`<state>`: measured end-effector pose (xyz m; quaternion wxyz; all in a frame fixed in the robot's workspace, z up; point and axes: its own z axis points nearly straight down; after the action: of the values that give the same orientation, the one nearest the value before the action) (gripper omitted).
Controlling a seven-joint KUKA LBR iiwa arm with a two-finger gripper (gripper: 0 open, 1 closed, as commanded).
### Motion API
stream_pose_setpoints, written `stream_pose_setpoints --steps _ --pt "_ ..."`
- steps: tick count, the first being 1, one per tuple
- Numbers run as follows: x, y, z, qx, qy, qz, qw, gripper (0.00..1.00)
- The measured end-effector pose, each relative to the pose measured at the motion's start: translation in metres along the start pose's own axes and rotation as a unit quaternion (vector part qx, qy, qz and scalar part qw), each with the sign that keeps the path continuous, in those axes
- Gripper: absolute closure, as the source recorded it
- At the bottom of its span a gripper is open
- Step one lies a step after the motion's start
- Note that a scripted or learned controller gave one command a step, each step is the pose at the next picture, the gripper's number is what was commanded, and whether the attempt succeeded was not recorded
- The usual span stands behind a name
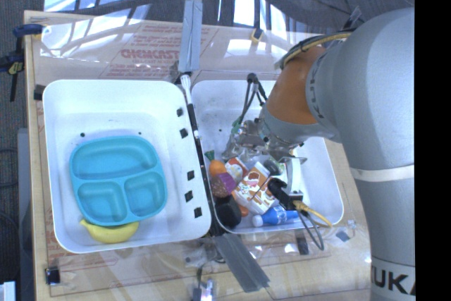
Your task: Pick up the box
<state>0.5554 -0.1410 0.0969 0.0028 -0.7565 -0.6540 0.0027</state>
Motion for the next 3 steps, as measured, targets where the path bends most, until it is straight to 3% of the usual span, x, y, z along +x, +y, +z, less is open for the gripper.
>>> stream_pose_setpoints --steps 1,2,3 --pt "0.048 -0.007 -0.087 -0.002 0.0 -0.031 0.9995 1.0" --pt "0.027 -0.047 -0.097 -0.001 0.0 -0.009 1.0 1.0" --pt "0.027 -0.047 -0.097 -0.001 0.0 -0.008 1.0 0.0"
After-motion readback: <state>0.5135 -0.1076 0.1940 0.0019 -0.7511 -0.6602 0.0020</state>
